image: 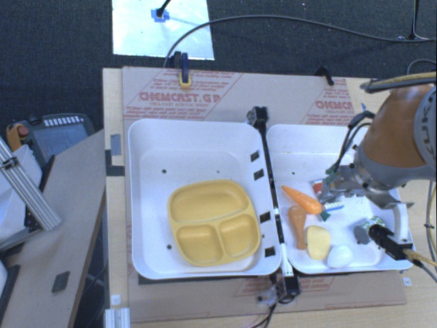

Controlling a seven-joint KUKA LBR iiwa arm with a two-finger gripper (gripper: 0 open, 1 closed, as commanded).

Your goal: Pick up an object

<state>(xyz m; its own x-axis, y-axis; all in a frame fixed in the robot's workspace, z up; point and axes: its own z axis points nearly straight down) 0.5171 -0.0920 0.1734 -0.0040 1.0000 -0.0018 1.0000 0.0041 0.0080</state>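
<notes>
Risk noted: crowded right bin [300, 149], uncertain claw state.
We find the claw [329, 195] low beside the carrot [302, 199]; we cannot tell its state. The carrot touches the orange piece [298, 225], near the yellow lump [317, 242]; a close here may nudge neighbours or slip off.

Place: robotics lab | Signs: desk [225, 91] lined with printed cardboard — two white bins [198, 142] clipped side by side | teach pendant [58, 139] lay at left | loose cables [287, 22] crossed dark carpet [54, 39] — aluminium framing [27, 190] nearby
</notes>
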